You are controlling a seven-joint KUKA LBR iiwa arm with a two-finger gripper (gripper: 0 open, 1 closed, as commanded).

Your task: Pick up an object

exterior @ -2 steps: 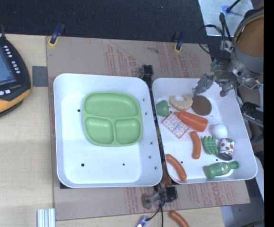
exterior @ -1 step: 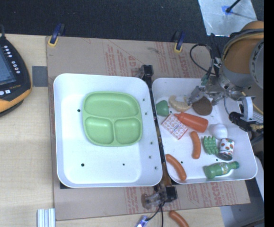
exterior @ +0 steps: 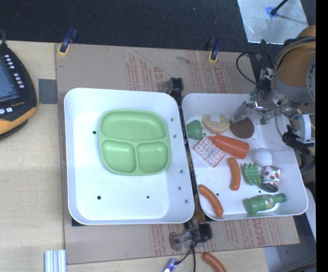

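Inside left bin — green tray; right bin — toy food.

The arm comes in from the right edge, its orange band up high and the grey wrist angling down and to the left. The gripper sits low at the end of it, with dark cables looping around the wrist. The metal parts there blur together, so how the jaws stand cannot be made out.
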